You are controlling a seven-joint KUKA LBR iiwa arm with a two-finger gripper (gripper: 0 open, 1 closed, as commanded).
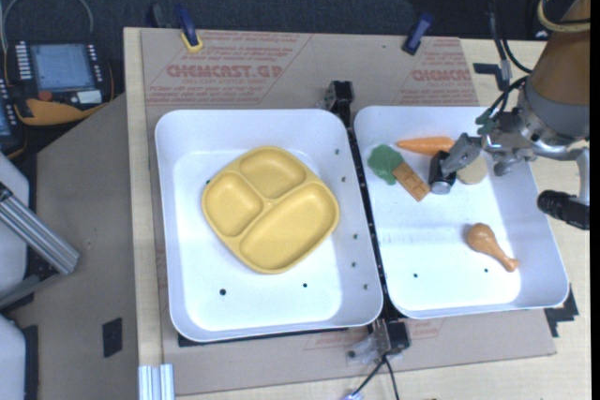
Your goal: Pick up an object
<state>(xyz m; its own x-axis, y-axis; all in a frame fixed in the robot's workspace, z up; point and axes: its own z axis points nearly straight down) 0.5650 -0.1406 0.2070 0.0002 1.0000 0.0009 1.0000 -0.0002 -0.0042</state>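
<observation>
In the right bin (525,290) lie an orange carrot (424,145), a green broccoli piece (383,160), a small brown block (411,182) and a tan chicken drumstick (491,244). My gripper (444,171) hangs low over the bin's upper middle. It is just right of the brown block and just below the carrot's right end. I cannot see anything held in it. The drumstick lies apart, lower right of the gripper.
A yellow divided plate (272,208) rests in the middle of the left bin (187,286). A black divider strip (361,201) runs between the bins. The arm (558,89) enters from the upper right, above the right bin's far corner.
</observation>
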